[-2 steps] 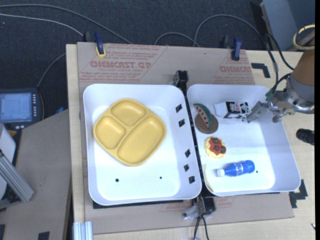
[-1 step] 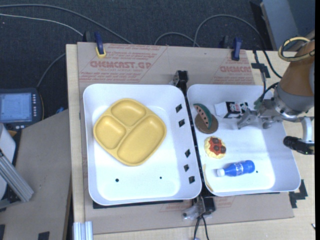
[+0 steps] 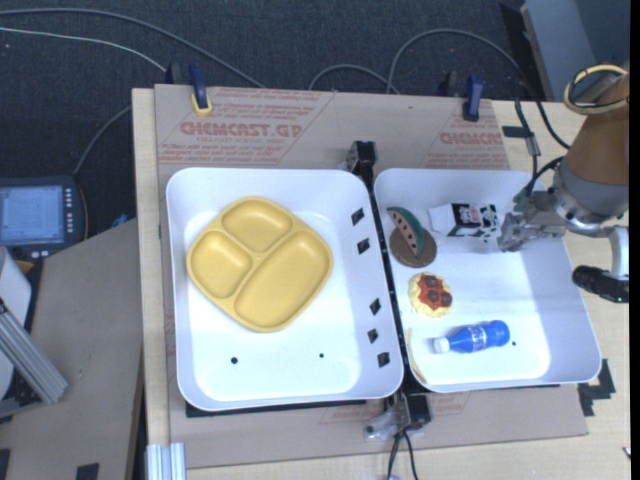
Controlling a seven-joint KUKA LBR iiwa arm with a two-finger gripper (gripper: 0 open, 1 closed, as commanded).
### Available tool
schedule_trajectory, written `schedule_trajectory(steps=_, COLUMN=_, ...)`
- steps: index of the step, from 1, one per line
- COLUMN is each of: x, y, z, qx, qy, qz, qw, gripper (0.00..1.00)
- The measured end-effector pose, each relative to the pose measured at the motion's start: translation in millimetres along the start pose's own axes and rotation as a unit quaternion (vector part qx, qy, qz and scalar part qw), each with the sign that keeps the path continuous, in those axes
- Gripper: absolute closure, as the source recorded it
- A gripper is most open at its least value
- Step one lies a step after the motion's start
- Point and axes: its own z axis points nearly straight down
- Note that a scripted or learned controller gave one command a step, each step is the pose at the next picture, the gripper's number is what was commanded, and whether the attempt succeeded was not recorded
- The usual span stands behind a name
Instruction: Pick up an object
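You have the surface (image 3: 250,108) carrying two shallow white bins side by side. The left bin (image 3: 200,358) holds a yellow divided plate (image 3: 260,263) and nothing the tool is anywhere near. The right bin (image 3: 540,298) is where your work lies, and the arm (image 3: 600,153) reaches over its far right corner.

Four candidates sit in that right bin. Going down in size: a blue bottle (image 3: 474,338) lying on its side near the front wall, a brown watermelon-slice toy (image 3: 410,236) close to the divider, a small black-and-white box (image 3: 462,219) near the back wall, and a little pizza toy (image 3: 431,294) between the slice and the bottle.

The black-and-white box is nearest the tool, so treat it as the likely target. Bring the tool squarely above it before you descend. It lies flat and low, so expect the fingertips to need to reach almost to the bin floor, and watch that they do not push it toward the back wall. The bottle looks liable to roll if nudged, so grip across its body if you choose it.

The tool (image 3: 515,230) hangs just right of the box, over bare bin floor. Nothing is visibly pinched in it. Whether it is spread or pressed together you cannot tell from this slant.
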Motion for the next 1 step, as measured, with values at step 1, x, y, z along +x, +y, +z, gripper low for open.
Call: schedule_trajectory(steps=1, x=-9.1, y=-3.5, z=-55.9, qx=-0.002, qy=-0.002, qz=0.001, qw=1.0, gripper=1.0)
